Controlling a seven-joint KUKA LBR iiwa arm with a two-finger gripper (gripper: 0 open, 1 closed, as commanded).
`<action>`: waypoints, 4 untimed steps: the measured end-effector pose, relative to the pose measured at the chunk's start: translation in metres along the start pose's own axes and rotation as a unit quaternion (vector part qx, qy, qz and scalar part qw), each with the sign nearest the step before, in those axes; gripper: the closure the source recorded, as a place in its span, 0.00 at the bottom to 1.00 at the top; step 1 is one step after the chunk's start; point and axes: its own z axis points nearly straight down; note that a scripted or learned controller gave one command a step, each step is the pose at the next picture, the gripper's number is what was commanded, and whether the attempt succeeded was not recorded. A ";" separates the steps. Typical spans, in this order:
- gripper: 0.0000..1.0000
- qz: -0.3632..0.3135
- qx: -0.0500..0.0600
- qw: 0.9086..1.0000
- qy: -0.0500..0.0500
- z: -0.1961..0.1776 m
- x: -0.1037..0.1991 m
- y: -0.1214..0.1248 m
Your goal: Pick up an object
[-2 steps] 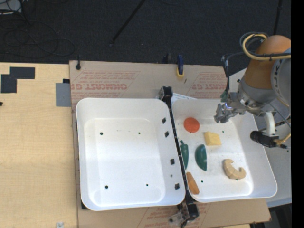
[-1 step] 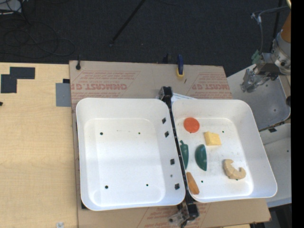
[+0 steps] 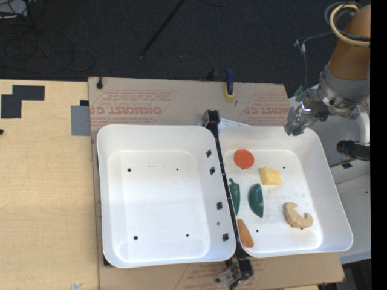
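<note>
Pincer (image 3: 296,124) above bin (image 3: 329,162) corner

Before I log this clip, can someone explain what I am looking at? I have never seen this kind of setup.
This is one camera fixed above a bench, looking down at a slant. The grey and orange machine at the right is a robot arm; its pincer hangs over the far rim of the right bin, and nothing shows between its tips. Two shallow white bins sit side by side. In the right bin lie an orange disc, a yellow block, two dark green pieces, a tan curved piece and an orange carrot-like piece. The left bin shows its bare white floor. The job is to pick one object up.
</note>
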 end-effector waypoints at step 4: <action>1.00 0.001 -0.003 1.000 -0.001 -0.175 0.026 -0.005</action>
